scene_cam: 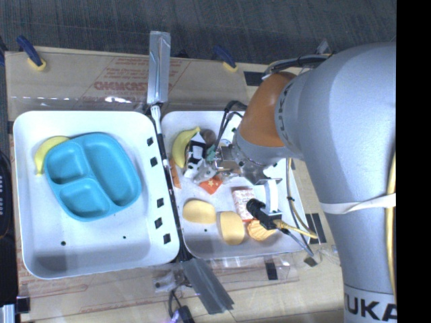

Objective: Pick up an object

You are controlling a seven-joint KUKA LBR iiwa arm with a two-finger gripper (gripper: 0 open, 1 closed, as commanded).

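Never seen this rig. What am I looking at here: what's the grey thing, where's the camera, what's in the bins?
One fixed camera looks down at a slant on a bench with two white bins. The big grey shape with the orange band is a robot arm reaching in from the right; its gripper is low over the right bin. That bin has a banana, two yellowish lumps and small packets. The left bin holds a blue divided tray lying over a second yellow banana. I can't tell whether anything is held.

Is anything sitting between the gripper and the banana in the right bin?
Nothing visible blocks it. The gripper hangs low in the right bin, right beside the banana at its left, with no other item between them.
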